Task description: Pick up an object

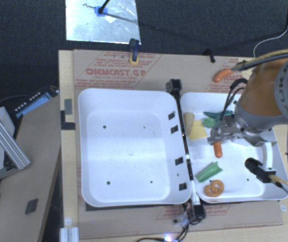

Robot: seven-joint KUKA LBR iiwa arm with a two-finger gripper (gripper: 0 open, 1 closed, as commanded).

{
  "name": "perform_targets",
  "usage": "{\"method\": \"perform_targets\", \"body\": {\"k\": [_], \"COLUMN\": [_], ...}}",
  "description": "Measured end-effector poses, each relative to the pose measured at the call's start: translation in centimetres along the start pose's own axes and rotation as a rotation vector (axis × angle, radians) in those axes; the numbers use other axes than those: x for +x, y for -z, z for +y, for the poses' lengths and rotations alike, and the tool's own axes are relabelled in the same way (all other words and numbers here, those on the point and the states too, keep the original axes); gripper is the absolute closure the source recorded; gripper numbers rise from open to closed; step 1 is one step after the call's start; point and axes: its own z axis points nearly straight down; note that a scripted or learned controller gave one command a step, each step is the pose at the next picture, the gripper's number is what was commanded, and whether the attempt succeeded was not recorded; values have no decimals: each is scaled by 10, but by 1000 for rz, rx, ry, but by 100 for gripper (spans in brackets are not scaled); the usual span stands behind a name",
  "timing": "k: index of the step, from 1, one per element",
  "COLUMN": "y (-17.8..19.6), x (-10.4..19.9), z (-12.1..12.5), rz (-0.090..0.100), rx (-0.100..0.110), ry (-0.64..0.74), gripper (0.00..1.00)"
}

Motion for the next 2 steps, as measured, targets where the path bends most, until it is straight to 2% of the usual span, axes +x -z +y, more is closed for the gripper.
{"method": "perform_targets", "body": {"k": [1,2], "y": [29,86], "x": [36,95], "z": [-26,-4], "rz": [1,1], "rx": [5,0], "ry": [1,3], "gripper": [100,100]}}
